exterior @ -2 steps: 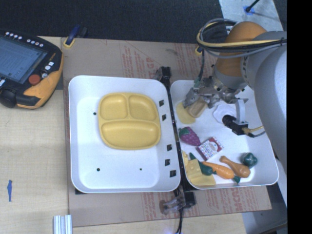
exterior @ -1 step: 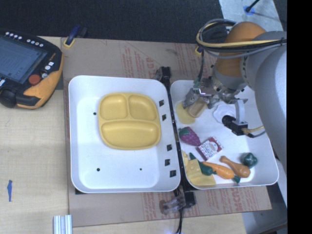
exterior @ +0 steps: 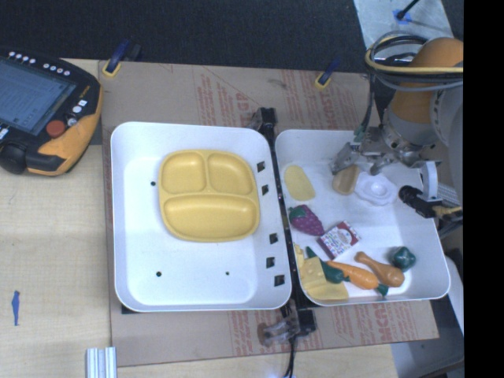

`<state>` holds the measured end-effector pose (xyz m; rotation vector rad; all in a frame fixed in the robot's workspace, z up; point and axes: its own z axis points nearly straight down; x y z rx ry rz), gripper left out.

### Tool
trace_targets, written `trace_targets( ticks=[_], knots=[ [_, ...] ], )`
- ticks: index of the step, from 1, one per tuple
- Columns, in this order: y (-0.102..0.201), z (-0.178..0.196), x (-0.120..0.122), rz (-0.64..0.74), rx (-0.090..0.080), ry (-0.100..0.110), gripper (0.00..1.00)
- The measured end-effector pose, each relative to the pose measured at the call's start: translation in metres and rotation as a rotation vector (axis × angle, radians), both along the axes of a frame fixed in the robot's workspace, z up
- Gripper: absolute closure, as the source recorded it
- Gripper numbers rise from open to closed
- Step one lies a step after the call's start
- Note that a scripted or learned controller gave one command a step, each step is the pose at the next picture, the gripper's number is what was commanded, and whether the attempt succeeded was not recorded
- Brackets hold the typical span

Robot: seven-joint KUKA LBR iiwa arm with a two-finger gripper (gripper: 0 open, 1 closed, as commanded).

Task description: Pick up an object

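The robot's hand (exterior: 364,161) hangs low over the right bin (exterior: 417,290), its grip impossible to make out, just beside a tan block (exterior: 344,181); toy carrot (exterior: 356,274), grapes (exterior: 306,220) and packet (exterior: 339,239) crowd nearby.

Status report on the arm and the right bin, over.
End effector low over right white bin, far end. Small tan cylindrical piece just below it, not gripped. Clear round plastic cup right beside that piece.
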<state>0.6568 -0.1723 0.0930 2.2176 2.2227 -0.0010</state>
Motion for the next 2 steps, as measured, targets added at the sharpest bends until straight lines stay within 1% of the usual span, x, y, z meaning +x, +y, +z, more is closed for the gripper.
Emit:
trace_targets(
  ticks=[1, 2],
  knots=[
    [0.066, -0.001, -0.034, 0.004, 0.002, 0.008, 0.0],
    [0.079, 0.0, 0.001, 0.003, 0.001, 0.0, 0.0]
  ],
)
